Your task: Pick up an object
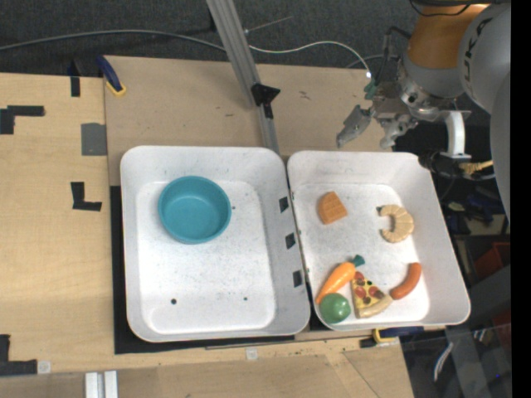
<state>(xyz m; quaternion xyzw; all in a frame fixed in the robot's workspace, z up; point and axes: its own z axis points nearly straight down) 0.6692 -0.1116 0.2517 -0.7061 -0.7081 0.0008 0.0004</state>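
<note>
Camera view, looking down at a slant on a tabletop (191,114) that bears two shallow white bins side by side. At 1 o'clock of the frame the tool (375,129) hangs above the tabletop just beyond the far rim of the right bin (415,168), with its two fingers spread wide and nothing between them. As a judgement, the task is at its beginning: no object is lifted, and the approach, descent, closing and lift all remain. Six candidate objects lie in the right bin. At the bin's 11 o'clock sits an orange wedge (331,208); at 2 o'clock, a tan croissant (397,223); at 4 o'clock, a reddish sausage (406,281). Clustered at 6 to 7 o'clock are a carrot (336,278), a green ball (334,308) just beside the carrot's thick end, and a pizza slice (368,296) that appears to touch the carrot. The wedge lies nearest the tool and well apart from the others, so it looks the easiest to grasp. A teal bowl (194,210) stands upright at 10 o'clock of the left bin (141,305).
</note>
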